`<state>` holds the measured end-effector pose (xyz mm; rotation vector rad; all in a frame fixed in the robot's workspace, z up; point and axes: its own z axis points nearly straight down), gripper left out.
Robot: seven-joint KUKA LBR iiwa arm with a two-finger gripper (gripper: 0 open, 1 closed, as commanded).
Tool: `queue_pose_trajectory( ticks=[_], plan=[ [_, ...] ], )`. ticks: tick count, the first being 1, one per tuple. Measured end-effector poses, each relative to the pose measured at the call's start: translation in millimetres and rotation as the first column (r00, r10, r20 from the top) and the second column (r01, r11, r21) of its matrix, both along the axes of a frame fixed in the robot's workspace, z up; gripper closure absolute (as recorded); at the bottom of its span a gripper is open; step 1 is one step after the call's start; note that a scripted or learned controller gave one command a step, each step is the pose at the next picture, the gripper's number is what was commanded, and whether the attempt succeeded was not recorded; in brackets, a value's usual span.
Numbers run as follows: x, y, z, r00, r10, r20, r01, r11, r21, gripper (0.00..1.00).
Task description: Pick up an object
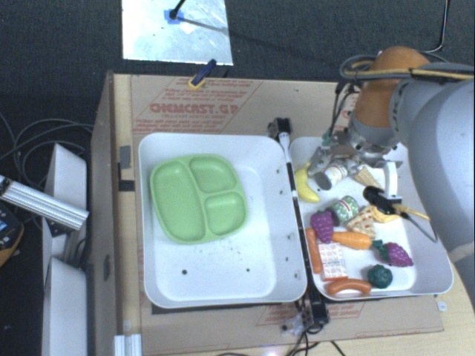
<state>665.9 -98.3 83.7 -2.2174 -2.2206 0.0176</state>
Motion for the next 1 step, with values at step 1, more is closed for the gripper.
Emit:
queue_pose_trajectory(
  ticks=[1],
  plan=[
    [3.9, 3.6, 12.6, 1.000, 0.005, 0.015, -0.005, 1.000, 0.003, 1.00]
  ],
)
